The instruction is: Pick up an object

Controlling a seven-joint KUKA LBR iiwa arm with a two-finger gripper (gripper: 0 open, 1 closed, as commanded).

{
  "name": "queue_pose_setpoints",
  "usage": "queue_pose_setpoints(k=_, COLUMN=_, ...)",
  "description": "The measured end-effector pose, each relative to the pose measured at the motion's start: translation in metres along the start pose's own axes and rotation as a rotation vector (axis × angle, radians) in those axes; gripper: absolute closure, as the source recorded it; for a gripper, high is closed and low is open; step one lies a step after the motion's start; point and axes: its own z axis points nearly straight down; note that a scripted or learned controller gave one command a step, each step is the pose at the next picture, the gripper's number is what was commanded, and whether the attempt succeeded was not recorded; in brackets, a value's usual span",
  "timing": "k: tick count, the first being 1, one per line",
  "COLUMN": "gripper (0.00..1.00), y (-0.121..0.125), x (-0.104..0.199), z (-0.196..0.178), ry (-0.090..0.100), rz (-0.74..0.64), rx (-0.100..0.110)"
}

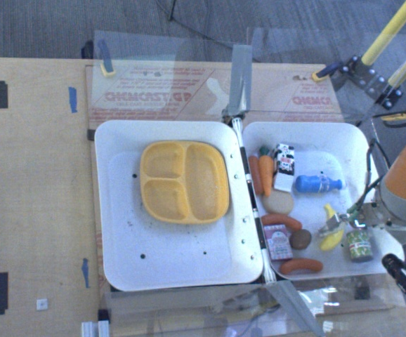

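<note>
Starting at the left, the left bin (112, 209) carries a yellow divided plate (185, 182) and nothing I need to lift; it sits flat, well apart from my reach. Crossing the divider into the right bin (308, 130), the candidates lie in a cluster: two carrots (262, 174) against the left wall, a small black-and-white carton (284, 159) beside them, a blue bottle (317, 184) lying on its side, a pale rounded piece (279, 202) below the carrots, two sausages (282, 221) and (301, 265), a pink packet (278, 245), and a brown round thing (300, 239). Further right lies a yellow banana (331, 240), and just beside it a green-labelled can (359, 246). My gripper (343, 220) hangs low over the bin's right side, right above the banana and touching or nearly touching it; whether it is spread or closed I cannot tell, since the metal parts blur together there. As I judge it, nothing is picked yet: every object lies on the bin floor, and nothing is seen lifted. What is left is the whole grasp and lift, with the banana the nearest target.
</note>
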Motion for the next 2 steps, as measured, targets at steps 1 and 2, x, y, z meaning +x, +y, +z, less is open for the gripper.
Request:
queue_pose_setpoints(k=1, gripper=1.0, y=0.0009, x=-0.0022, z=-0.0102, ry=-0.001, rz=0.004, rx=-0.004)
queue_pose_setpoints(k=2, gripper=1.0, y=0.001, x=-0.0038, z=-0.0188, ry=-0.001, rz=0.007, rx=-0.005)
